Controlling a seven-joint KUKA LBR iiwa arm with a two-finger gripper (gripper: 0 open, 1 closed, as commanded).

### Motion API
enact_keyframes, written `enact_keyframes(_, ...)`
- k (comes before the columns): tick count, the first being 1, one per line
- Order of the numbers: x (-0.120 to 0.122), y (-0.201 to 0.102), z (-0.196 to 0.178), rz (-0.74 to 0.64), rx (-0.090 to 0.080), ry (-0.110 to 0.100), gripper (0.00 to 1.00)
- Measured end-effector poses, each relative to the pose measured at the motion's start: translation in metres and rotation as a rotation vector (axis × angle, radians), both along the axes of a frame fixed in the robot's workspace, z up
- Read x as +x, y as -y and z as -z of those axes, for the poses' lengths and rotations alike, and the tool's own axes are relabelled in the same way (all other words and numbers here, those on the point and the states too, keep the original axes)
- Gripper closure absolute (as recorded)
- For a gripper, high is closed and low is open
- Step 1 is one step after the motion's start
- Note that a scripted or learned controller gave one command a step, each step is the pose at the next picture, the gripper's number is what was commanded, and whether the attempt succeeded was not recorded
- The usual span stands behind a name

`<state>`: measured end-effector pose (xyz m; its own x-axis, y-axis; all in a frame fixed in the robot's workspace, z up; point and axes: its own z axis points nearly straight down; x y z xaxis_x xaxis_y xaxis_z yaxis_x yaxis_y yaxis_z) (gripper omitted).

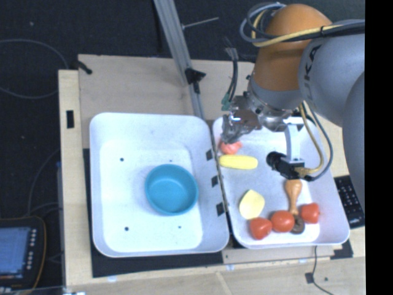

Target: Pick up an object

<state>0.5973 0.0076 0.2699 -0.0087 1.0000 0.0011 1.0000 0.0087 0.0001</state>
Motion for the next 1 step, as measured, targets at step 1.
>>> enact_keyframes(1,0.0126,-0.0543,-0.0006,-0.001,0.001,-0.001,1.0)
